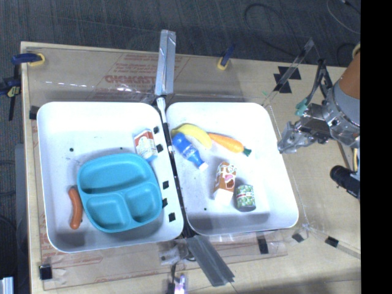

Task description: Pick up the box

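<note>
- Bench bottom edge: grey bar lying at lower centre, just below where the two bins meet.
- Left bin: blue divided tray taking up its lower middle, orange-red sausage lying just left of the tray near the bin's left wall.
- Right bin: green can sitting lower right, patterned label, print too small to read.
- Carton standing just left of the can, red and white print, unreadable.
- Blue bottle lying at a slant near the divider, white cap pointing lower right.
- Box, the task item: small, red and white, sitting in the left bin's upper right, tight against the divider and just above the tray's top edge; label unreadable. Little room on its right, open white floor up and left of it.
- Banana and carrot lying end to end across the right bin's upper part.
- Gripper hanging outside the right bin, just past its right rim, at right of frame, well apart from the box; holding nothing, and I cannot tell how wide it is standing.
- Far bench edge: mirrored red lettering showing at upper left, not readable.
</note>
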Controlling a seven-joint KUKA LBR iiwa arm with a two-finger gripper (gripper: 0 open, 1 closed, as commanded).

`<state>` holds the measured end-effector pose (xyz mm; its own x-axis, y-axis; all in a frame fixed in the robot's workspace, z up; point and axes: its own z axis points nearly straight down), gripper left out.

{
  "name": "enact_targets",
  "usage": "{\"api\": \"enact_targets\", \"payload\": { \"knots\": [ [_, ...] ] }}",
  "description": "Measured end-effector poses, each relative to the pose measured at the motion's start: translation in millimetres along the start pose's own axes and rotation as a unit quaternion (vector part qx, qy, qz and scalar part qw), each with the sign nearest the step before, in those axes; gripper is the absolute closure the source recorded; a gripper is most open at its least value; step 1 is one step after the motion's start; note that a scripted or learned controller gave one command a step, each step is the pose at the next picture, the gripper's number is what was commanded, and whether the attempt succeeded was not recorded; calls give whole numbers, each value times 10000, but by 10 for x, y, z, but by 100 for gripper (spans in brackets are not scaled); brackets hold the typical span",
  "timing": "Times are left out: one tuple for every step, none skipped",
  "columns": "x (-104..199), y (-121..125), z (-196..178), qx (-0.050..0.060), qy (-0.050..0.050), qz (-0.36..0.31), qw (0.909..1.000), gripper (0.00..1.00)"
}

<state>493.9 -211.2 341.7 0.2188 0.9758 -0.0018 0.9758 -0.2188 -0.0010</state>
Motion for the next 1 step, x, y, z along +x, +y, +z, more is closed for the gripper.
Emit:
{"api": "enact_targets", "payload": {
  "knots": [
    [60,-185,454,10,5,214,9998,100]
  ]
}}
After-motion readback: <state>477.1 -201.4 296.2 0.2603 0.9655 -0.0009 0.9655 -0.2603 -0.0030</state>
